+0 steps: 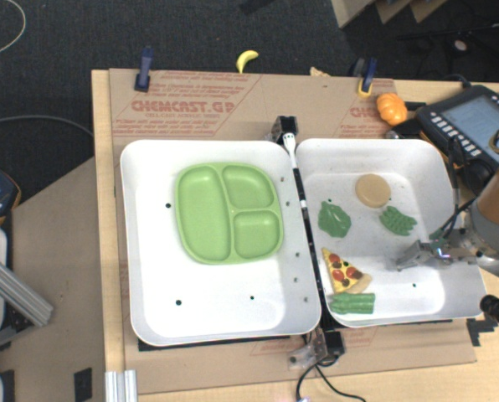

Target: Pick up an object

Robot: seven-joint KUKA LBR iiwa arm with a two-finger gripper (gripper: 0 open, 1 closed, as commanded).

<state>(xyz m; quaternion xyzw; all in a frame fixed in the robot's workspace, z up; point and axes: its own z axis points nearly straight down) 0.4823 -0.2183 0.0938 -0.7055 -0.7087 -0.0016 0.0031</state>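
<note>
The right white bin holds several toy foods. A tan round cookie lies at its back. In the middle are a green lettuce piece and a darker green leafy piece. A pizza slice and a green pickle-like piece lie near the front left. My gripper hangs low over the bin's right side, just in front of the darker leafy piece and pointing left. Nothing is visibly held in it.
The left bin carries a green divided plate. Behind the bins on the cardboard lie a small orange toy and a yellow banana, beside two blue clamps. A control pendant sits at the right.
</note>
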